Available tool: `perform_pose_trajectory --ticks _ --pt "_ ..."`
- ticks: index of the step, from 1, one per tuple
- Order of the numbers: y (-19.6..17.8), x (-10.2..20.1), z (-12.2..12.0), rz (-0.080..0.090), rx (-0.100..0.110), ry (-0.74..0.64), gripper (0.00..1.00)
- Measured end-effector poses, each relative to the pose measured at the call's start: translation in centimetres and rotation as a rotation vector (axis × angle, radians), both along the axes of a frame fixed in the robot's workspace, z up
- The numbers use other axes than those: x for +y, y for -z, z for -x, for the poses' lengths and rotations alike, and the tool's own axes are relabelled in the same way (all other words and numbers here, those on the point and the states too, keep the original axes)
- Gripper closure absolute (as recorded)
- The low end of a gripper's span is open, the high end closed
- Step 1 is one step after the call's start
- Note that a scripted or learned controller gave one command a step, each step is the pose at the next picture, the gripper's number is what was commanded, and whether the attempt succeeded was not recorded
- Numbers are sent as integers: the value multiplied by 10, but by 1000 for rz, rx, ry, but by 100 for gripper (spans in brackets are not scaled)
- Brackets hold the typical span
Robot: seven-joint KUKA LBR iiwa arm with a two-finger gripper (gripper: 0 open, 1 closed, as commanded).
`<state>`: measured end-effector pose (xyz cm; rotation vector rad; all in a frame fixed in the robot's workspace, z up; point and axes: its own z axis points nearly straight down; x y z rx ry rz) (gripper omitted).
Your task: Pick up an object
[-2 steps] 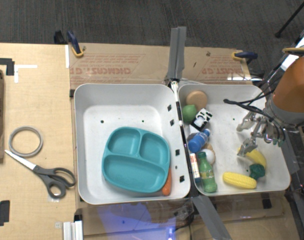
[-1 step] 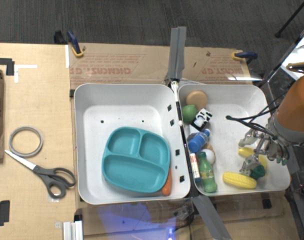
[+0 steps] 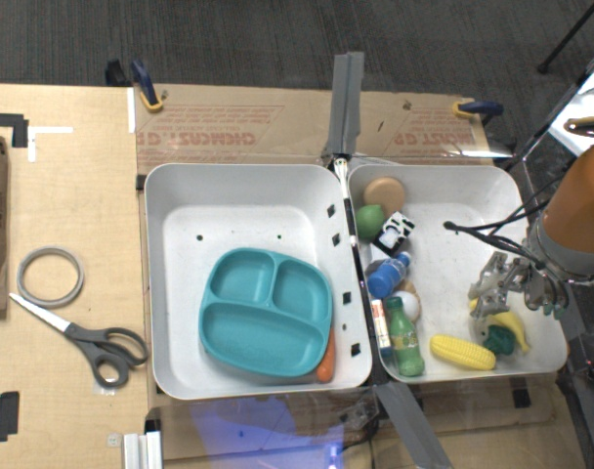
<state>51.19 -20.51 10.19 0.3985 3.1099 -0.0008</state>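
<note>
My gripper (image 3: 490,299) hangs low over the right bin (image 3: 444,198), near its right front corner. Just below and to the right of it lies a small yellow and teal toy (image 3: 505,333), close to the gripper tip; whether they touch I cannot tell. A yellow corn cob (image 3: 462,352) lies to the left of that toy by the front wall. Along the bin's left wall sit a tan ball (image 3: 383,191), a green ball (image 3: 369,219), a black-and-white die (image 3: 398,230), a blue bottle (image 3: 386,275), a white egg (image 3: 407,307) and a green bottle (image 3: 405,338).
The left bin (image 3: 180,213) holds a teal divided plate (image 3: 268,311) with an orange carrot (image 3: 325,362) at its front right edge. Scissors (image 3: 92,340) and a tape roll (image 3: 50,275) lie on the bench to the left. Black cables (image 3: 483,228) cross the right bin.
</note>
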Motion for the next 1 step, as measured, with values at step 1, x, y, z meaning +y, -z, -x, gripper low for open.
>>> perform_pose_trajectory --ticks 1 --pt "10 61 -25 -2 3 18 100"
